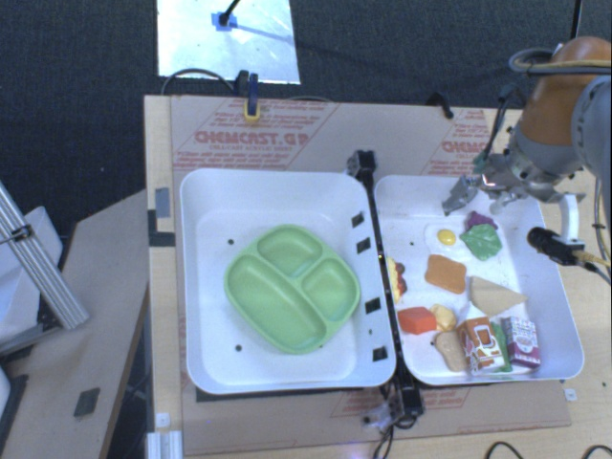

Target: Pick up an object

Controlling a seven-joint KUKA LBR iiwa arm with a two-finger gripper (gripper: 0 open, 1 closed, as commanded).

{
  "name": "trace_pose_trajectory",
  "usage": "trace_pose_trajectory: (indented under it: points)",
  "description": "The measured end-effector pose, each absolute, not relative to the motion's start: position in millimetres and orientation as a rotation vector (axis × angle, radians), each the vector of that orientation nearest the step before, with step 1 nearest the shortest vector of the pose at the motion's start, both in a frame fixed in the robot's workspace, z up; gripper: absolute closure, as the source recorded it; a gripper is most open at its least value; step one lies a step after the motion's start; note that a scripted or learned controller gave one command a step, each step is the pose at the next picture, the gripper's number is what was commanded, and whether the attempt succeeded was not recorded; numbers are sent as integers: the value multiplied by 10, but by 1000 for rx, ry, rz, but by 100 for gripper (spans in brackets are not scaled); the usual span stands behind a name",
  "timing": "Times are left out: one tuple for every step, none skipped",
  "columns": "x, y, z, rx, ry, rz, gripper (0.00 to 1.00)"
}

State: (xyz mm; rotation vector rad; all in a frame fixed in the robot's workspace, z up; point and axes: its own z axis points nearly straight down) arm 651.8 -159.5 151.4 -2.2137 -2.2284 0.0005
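Printed snack packet (499, 343), front of right bin (564, 352): judged light, crinkly, slippery; best pinched across its width. Gripper (475, 191) hovers apart, fingers spread, nothing held.

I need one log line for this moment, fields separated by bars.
end effector: above right white bin, nothing held | nearest: purple toy food | green divided plate: left bin
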Motion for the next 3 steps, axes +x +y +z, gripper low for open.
trace_pose_trajectory:
  points:
    - [6510,-1567,899,-2214,-2230,0,0]
    - [6541,-1564,880,-2218,-2237,-7,0]
    - [6541,-1563,981,-2217,-2237,-7,100]
